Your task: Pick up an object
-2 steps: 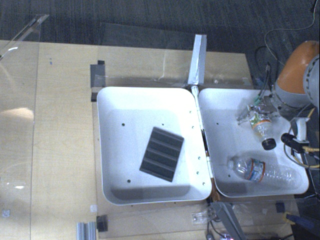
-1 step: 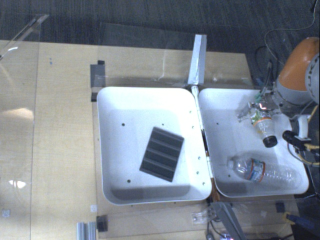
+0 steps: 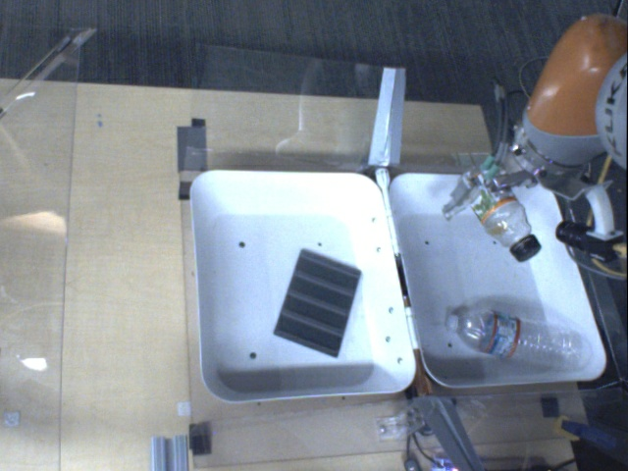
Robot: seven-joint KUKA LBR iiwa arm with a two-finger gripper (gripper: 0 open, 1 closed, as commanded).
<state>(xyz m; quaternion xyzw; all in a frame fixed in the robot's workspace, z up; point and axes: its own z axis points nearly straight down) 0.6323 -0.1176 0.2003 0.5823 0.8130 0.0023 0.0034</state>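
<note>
Two bottles: one (image 3: 502,217) in fingers (image 3: 461,200), one (image 3: 510,333) in right bin (image 3: 432,263).

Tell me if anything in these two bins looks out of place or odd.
One thing stands out: a small clear bottle with a dark cap hangs tilted between the fingers of the gripper, above the right bin. A second clear bottle lies on its side there. The dark ridged block sits askew in the left bin.

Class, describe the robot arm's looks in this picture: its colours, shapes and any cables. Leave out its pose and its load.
The arm has a rounded, glossy orange shell above a grey wrist section. The claw is small, metallic and silver-grey, with thin fingers. Dark cables loop beside the wrist on the right. No markings are readable.
</note>
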